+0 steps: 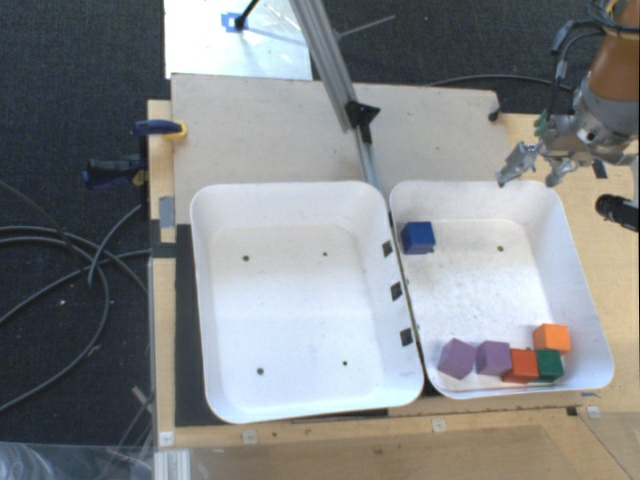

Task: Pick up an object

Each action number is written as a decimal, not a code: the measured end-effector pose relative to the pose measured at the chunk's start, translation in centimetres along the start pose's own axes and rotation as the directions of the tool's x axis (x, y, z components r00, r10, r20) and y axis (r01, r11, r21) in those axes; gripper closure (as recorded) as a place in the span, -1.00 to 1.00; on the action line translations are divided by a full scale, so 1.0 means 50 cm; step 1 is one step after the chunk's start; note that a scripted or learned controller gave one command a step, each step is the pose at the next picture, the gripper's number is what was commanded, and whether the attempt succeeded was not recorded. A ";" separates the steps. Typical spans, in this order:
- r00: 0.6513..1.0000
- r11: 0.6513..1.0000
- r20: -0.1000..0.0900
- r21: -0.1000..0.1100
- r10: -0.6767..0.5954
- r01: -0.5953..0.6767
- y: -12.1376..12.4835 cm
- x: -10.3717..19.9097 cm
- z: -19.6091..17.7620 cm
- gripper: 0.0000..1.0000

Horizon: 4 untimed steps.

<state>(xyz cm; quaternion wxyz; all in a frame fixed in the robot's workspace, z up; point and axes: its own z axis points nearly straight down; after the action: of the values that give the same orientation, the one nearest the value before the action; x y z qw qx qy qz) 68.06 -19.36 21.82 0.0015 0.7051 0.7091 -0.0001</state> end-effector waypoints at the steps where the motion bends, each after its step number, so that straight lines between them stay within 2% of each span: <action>1: 1.000 1.000 -0.005 0.000 -0.006 0.006 0.012 0.140 0.033 -1.00; 2: 1.000 1.000 -0.006 0.004 -0.006 0.006 -0.069 0.282 0.056 -1.00; 3: 1.000 1.000 -0.004 0.005 -0.002 0.002 -0.167 0.356 0.055 -1.00; 4: 1.000 1.000 -0.003 0.001 0.003 -0.003 -0.163 0.350 0.054 -1.00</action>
<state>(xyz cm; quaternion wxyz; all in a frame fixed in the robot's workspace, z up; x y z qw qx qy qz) 59.79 -1.89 19.06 0.0003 0.7061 0.7081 0.0006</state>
